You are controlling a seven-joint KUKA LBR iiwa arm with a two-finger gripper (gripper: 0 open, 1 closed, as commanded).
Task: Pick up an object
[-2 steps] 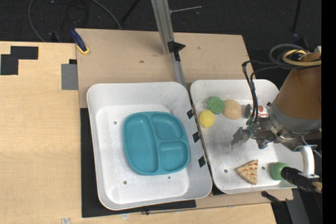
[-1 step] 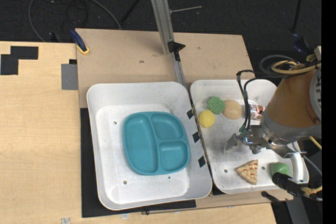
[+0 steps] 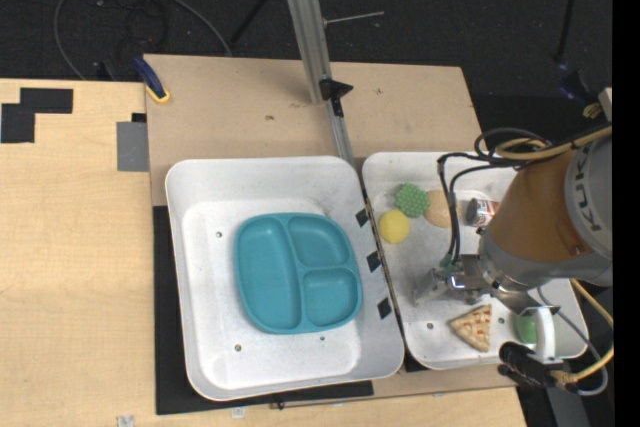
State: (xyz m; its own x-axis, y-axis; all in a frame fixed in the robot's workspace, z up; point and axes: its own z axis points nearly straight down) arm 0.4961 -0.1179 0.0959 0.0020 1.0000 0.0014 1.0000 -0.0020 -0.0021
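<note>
In the right bin (image 3: 425,340), just beside the gripper (image 3: 447,282), several small objects are gathered, and any of them could serve as the thing to be picked. A yellow ball (image 3: 394,227) lies nearest the bin's left wall, with a knobbly green piece (image 3: 411,198) touching it from behind and a tan, rounded piece (image 3: 438,210) just beside that. A pizza slice (image 3: 473,326), pale crust with red-flecked topping, lies flat toward the bin's front edge, and a green-and-white item (image 3: 533,327) is seen just to its right, partly covered by the arm (image 3: 545,215).

The gripper is lowered close to the bin floor, between the yellow ball and the pizza slice, touching neither as far as can be judged. Whether its fingers are spread or closed cannot be told, since they are blurred and masked by the wrist; nothing is seen held.

For the step in hand, a single object should be singled out. The yellow ball is judged the better candidate: it is rounded and stands proud of the floor, whereas the flat slice offers little to close on. The fingers should be centred over it and kept away from the green piece so that only one thing is taken.

In the left bin (image 3: 195,205), well apart from the gripper, a teal divided tray (image 3: 296,272) is set
</note>
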